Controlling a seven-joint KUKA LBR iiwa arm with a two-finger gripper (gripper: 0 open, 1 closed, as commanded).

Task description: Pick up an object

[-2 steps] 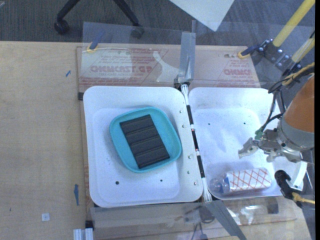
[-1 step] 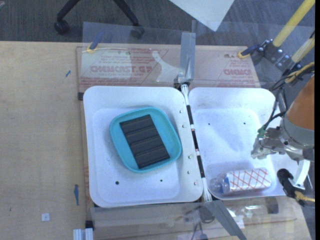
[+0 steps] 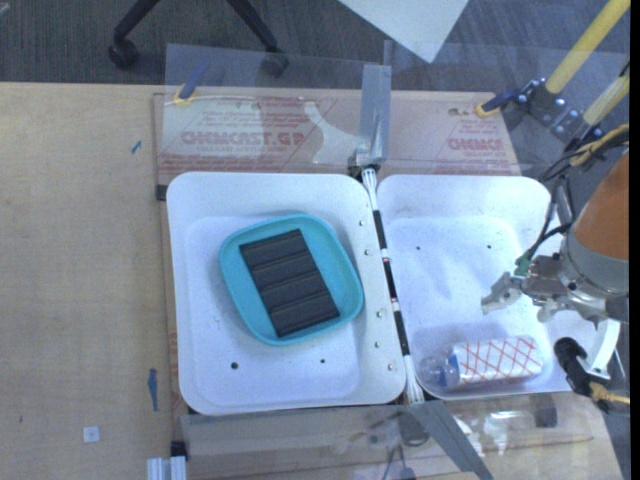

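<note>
White plastic makes up the two shallow bins, which sit side by side on a light brown wooden bench [image 3: 70,268]. The left bin [image 3: 200,358] holds a blue-green plate [image 3: 238,268] with round corners. A dark grey block [image 3: 290,283] with ridges across it lies on top of the plate, turned a little at a slant.

The right bin [image 3: 450,213] holds a small clear bottle [image 3: 490,360]. It lies on its side near the front wall of the bin. It has a white wrap with red criss-cross lines, and its bluish cap end points toward the left bin. Nothing is touching the bottle.

The arm [image 3: 610,218] comes in from the right, and its orange band shows at the edge. The gripper [image 3: 505,293] is over the right side of the right bin, a bit behind the bottle and apart from it. Nothing can be seen in the claw. I cannot tell if the claw is wide or narrow, because its grey metal parts are small and jumbled with wires.

Behind the bins stands a clear sheet [image 3: 250,138] with red letters on it. A black chair base [image 3: 190,8] with wheels is on the dark floor past the bench. Yellow poles [image 3: 600,28] lean in at the far right corner.
</note>
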